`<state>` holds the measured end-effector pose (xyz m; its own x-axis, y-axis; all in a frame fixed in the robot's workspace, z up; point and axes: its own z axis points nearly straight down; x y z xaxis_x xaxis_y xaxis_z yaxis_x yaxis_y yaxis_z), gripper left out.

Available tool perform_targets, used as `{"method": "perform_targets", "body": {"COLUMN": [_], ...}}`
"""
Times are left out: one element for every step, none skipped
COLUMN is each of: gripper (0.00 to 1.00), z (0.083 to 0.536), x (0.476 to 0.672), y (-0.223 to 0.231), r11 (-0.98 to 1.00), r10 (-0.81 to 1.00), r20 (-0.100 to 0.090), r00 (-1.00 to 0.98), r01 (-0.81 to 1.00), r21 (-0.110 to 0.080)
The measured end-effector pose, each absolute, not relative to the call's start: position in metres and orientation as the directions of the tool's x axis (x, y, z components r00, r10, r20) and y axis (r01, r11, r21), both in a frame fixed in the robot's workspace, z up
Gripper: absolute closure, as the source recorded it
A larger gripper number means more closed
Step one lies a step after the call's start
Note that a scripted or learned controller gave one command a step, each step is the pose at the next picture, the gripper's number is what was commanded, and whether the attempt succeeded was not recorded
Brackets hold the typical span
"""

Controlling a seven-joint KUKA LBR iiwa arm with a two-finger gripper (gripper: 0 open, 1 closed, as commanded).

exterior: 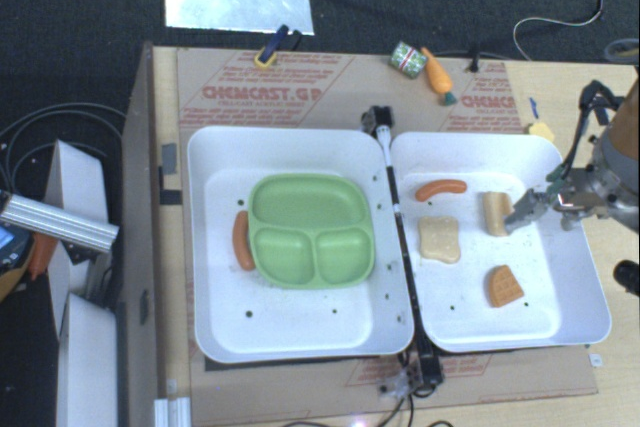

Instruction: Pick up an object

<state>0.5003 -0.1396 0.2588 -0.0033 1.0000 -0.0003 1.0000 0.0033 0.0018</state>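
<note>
Camera view: "CHEMCAST GP" print on brown board (262, 93) under bins.

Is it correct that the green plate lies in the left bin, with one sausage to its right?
Not quite. The camera view shows the green plate in the left bin, but the sausage there lies to the plate's left, against its rim. The rest is correct.

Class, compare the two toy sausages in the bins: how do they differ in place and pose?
The left sausage lies in the left bin, lengthwise up the view, against the green tray. The right sausage lies in the right bin, crosswise, touching nothing. Both are orange-red, curved and similar in size.
</note>
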Motion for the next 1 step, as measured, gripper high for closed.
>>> {"method": "perform_targets", "body": {"gripper": [0.0], "z": [0.1871], "x": [0.4864], "y": [-0.1363], "r11": [0.002], "r10": [1.0], "r20": [0.0], "r00": [-0.002], "r01": [1.0], "r21": [-0.001]}}
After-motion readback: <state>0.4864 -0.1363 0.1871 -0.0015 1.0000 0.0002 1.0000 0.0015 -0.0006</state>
